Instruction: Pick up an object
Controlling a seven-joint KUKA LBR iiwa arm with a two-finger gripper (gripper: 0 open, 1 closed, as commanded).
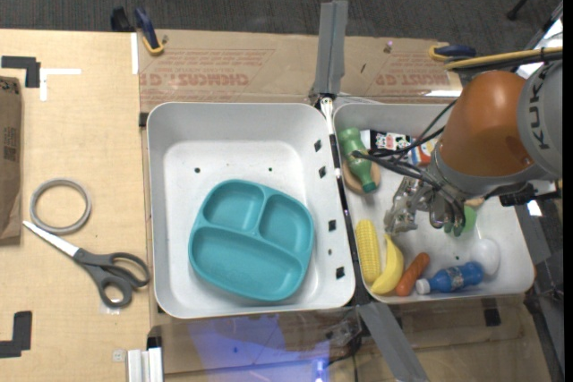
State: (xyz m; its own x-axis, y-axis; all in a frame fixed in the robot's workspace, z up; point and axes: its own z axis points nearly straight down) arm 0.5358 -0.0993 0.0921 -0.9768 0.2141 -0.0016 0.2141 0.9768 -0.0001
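Yellow plastic toy corn cob (pixel 366 251), right bin: light, rigid, ribbed; grasp mid-length. Metal two-finger gripper (pixel 414 215) nearby, spread unclear, probably empty.

You get bright, even overhead light with soft shadows inside the left bin (pixel 166 192). The white bin walls glare slightly. A bluish glow spills on the near edge. Focus is fair; small items look soft.
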